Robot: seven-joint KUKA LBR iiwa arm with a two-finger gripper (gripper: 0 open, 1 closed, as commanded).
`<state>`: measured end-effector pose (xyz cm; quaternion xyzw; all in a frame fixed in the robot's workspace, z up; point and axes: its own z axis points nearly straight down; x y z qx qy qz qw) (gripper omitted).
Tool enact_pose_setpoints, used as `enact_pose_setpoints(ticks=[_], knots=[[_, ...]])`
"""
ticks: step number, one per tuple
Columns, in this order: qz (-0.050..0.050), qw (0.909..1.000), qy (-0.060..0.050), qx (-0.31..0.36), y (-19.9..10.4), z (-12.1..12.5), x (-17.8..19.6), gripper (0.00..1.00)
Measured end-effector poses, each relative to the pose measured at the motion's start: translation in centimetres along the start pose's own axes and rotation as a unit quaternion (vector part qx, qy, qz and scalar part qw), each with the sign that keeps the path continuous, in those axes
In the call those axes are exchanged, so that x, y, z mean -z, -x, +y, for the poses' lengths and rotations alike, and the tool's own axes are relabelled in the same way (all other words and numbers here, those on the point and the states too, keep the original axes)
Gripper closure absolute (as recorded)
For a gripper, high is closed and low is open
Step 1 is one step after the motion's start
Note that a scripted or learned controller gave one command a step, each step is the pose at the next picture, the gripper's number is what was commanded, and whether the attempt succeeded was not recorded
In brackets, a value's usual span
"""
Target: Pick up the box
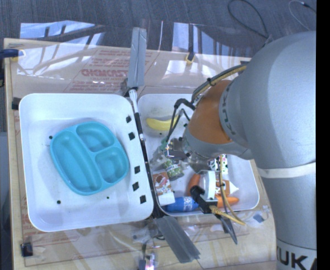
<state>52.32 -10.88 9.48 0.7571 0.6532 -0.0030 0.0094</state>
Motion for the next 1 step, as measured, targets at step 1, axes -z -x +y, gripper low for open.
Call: enact_pose_setpoints(ticks=[1], knots=[[0.005,1.0,-0.005,0.005,-0.63,-0.16,0.78,1.0]])
